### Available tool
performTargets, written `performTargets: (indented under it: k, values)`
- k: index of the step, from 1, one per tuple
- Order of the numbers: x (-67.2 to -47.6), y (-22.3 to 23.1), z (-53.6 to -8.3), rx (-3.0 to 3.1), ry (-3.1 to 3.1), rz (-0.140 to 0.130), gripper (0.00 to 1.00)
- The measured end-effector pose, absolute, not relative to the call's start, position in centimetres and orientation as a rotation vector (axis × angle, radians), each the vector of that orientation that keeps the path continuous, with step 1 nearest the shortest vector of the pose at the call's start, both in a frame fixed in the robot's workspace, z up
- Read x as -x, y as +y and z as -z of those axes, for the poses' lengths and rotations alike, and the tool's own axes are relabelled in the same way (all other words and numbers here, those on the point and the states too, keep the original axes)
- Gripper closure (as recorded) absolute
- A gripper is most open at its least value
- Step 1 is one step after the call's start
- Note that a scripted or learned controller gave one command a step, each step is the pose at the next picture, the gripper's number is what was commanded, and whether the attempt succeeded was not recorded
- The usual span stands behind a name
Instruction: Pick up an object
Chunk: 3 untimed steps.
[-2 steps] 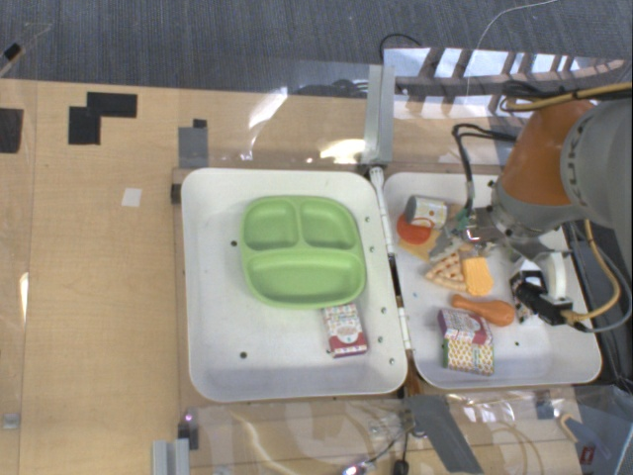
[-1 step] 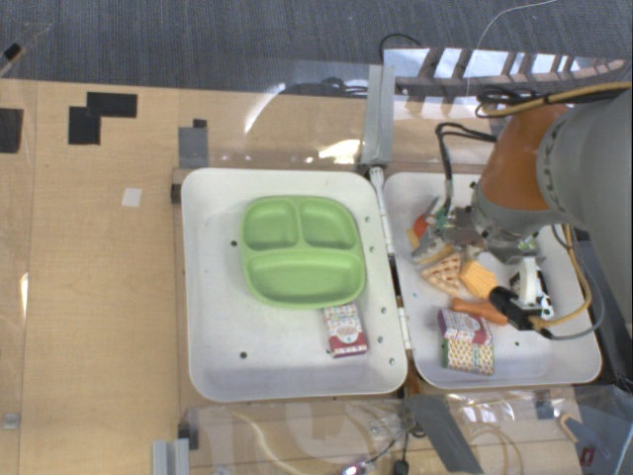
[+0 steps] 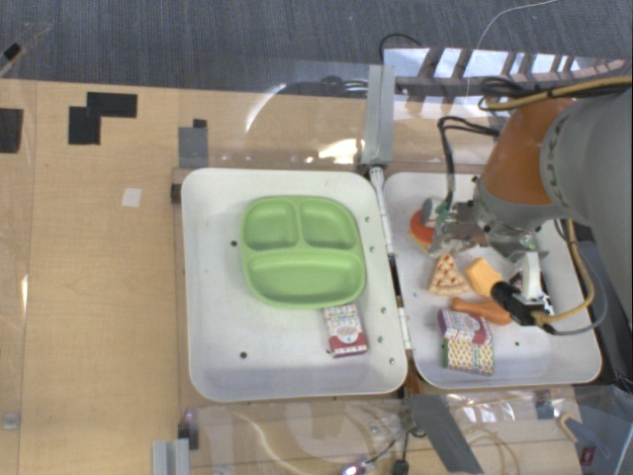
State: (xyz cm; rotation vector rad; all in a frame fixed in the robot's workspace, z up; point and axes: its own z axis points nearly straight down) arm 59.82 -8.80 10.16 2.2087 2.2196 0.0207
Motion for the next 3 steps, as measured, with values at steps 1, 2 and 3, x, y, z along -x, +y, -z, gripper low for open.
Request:
performTargets:
  k: [1,2,3]
  values:
    - [-64.1,-3.0,-18.6,-2.363,2.065,-0.005,1.00]
    - [-51.9,-4.1,-20.5,-2.513,1.884,-0.004,1.00]
    - [-52.8,-2.0,-23.8,-2.113,2.321,-0.005,1.00]
